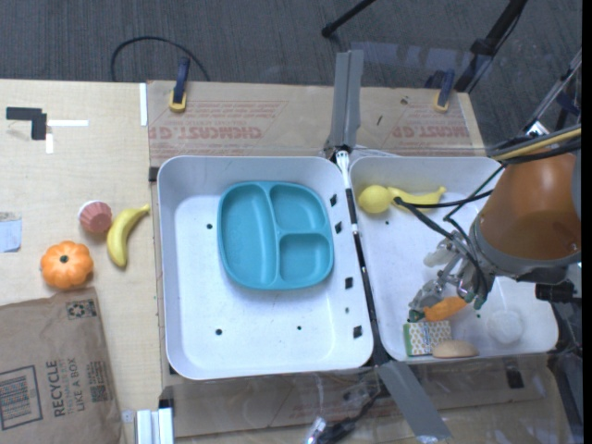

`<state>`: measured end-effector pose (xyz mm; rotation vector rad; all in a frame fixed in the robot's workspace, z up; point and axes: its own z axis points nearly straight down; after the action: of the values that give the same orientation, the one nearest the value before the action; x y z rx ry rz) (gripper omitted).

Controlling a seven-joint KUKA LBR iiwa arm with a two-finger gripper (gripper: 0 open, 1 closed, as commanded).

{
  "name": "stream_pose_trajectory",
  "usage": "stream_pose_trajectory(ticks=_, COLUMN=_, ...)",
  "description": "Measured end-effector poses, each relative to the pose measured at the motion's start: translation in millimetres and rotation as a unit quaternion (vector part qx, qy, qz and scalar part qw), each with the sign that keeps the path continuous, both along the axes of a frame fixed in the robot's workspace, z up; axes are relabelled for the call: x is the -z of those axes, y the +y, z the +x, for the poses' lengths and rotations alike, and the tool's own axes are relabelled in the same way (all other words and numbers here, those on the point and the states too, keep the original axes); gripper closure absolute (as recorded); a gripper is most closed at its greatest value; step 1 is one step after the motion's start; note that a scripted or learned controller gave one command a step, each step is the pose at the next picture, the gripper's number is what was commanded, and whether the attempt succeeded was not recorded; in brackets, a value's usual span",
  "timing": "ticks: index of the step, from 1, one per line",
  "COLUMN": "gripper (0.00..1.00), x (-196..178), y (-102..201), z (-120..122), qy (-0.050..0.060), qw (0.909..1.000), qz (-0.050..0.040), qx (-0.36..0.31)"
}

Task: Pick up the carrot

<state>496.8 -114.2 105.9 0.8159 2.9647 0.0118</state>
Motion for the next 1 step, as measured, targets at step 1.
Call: stream_pose_trajectory(ticks=1, gripper=1.0, x=-4.9, y=0.9, z=-6.2, qy=0.013, qw=0.9999, qz=0.003, qx=0.001)
